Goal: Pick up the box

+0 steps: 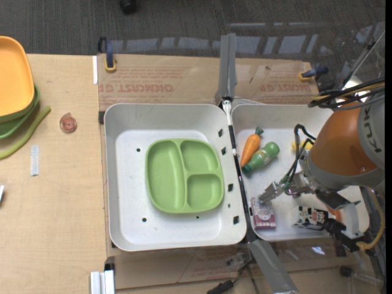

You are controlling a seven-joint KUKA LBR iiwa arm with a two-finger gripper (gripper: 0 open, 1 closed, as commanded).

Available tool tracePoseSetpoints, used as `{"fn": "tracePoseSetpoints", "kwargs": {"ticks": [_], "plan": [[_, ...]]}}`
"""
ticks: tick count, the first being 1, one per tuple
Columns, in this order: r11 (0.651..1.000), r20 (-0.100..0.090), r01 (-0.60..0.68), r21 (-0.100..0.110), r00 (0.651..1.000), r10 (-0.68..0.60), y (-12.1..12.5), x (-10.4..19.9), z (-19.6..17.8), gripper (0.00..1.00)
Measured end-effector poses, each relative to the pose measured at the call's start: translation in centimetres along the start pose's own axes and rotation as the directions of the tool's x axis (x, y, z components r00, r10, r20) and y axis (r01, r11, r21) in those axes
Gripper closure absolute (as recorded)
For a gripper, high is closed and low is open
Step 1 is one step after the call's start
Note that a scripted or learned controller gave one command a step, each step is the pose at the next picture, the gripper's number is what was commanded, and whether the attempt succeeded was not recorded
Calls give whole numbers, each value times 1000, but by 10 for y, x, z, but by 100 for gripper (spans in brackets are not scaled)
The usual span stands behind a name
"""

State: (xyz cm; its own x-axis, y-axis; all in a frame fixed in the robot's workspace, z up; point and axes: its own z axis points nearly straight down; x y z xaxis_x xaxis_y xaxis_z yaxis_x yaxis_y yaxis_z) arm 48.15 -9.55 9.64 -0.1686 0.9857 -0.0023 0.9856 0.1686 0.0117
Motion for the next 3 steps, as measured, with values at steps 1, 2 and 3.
{"fn": "tracePoseSetpoints", "kwargs": {"ticks": [1,2,3], "plan": [[1000,-2,-2,0,1000,2,1,0,-9,100],[1000,-2,-2,0,1000,2,0,0,-9,0],[961,-7,277,13,961,-277,-5,-3,5,0]]}}
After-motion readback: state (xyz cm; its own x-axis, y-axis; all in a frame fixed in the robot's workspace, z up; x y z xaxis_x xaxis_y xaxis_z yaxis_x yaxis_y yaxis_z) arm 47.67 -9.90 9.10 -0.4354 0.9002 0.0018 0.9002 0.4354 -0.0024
